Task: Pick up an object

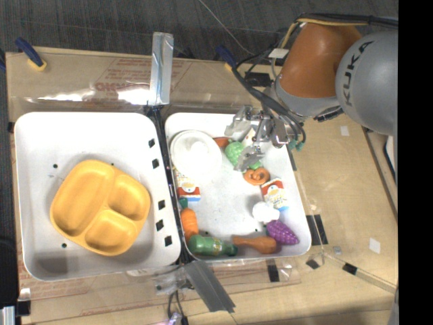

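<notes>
Green toy + other toys in right bin, yellow tray in left bin; pincer state prob. unreadable.

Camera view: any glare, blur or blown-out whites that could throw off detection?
Camera view: glare on the plastic film behind the bins; white bowl nearly washes into the right bin; gripper looks soft and cluttered; yellow tray is sharp.

A robotics lab: a KUKA arm reaches over a cardboard-covered worktop bearing two taped-down white bins, cables trailing across dark carpet.
</notes>
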Robot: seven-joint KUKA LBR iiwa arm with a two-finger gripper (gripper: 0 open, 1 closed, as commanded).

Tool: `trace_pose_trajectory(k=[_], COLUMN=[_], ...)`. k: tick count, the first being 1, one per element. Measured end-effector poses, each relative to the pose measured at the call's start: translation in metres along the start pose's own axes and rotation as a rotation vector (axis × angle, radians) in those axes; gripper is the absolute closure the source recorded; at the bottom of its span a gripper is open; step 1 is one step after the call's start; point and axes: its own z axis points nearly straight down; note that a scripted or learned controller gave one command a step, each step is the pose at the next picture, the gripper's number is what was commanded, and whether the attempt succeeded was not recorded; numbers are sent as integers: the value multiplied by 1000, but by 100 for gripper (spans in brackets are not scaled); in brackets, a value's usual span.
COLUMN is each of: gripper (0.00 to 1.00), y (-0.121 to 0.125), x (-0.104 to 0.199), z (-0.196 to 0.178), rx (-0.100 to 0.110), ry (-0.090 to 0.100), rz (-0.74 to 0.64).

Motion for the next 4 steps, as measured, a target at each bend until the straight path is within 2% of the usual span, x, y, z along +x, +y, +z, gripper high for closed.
trace_pose_trajectory(k=[1,2,3,4], gripper=[0,0,0,0], y=[-59,-22,-56,-58], x=[28,50,75,43], z=[112,113,112,111], rx=[0,-2,-2,0], ry=[-2,2,0,-4], rz=[9,117,36,-65])
